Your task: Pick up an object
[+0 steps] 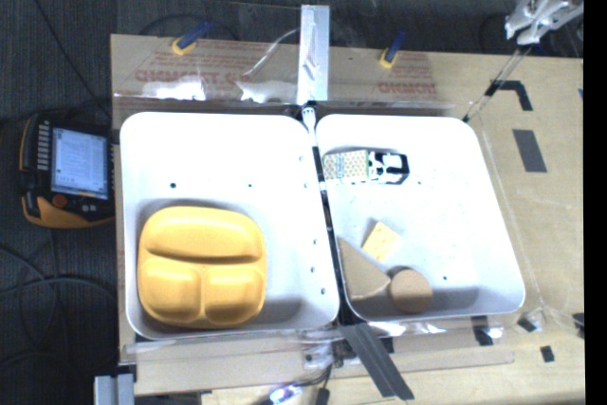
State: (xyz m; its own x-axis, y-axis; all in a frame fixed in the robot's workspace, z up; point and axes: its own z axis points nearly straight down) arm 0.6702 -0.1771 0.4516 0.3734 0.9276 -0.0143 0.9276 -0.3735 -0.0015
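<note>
The small yellow block (380, 241) lies free in the middle of the right bin (493, 204), apart from the brown wedge (363, 274). The gripper (545, 9) hangs high at the far right corner. A straight vertical approach would suit this block best.

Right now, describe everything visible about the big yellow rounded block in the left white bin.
The big yellow rounded block is a bulky, soft-edged lump of matte yellow material that looks like foam or plastic. Shallow grooves split its top into three lobes: one wide lobe across the far side and two smaller ones side by side nearer the camera. It lies flat in the near left corner of the left white bin, close against the bin's near wall and left wall. No other object touches it.
</note>
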